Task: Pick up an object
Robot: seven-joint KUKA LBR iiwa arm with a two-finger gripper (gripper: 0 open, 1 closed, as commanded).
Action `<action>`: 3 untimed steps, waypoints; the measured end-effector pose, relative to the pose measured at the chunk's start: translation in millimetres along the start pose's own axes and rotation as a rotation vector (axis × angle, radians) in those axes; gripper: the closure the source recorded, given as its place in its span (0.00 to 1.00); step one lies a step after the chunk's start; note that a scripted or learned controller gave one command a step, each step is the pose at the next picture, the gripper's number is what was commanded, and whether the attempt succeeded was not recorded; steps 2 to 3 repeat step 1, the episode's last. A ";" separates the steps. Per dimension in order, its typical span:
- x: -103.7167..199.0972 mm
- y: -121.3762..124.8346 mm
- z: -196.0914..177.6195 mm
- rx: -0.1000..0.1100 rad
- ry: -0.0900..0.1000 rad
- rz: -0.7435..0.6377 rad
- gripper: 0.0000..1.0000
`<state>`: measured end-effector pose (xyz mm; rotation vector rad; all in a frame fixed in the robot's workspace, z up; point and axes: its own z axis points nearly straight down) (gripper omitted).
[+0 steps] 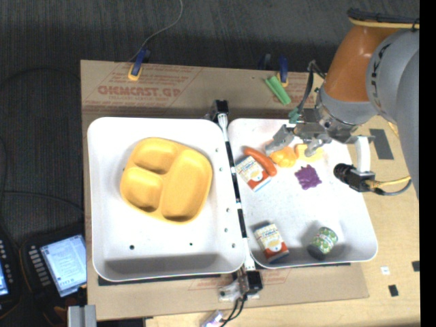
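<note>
My gripper [297, 144] hangs over the far part of the right bin [354, 210], its two grey fingers spread open. Just below and between the fingertips lies a small yellow object [285, 157] on the bin floor; I cannot tell whether the fingers touch it. An orange carrot-like piece [261, 161] lies to its left, resting against a small white and orange carton [251, 175]. A purple grape bunch [308, 177] sits right of the yellow object. Near the front edge stand a second carton [270, 241] and a green can [323, 242].
The left bin [109, 244] holds a large yellow compartment tray [165, 178]. A black camera unit with a cable [353, 176] juts from the wrist over the right bin's right rim. A green marker [278, 90] and blue clamps [138, 65] lie on the cardboard behind the bins.
</note>
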<state>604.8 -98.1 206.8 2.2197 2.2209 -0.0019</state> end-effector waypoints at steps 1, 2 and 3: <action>-2.8 -4.8 105.4 -0.010 0.000 0.001 0.00; -2.8 -4.8 105.4 -0.010 0.000 0.001 0.00; -2.8 -4.8 105.4 -0.010 0.000 0.001 0.00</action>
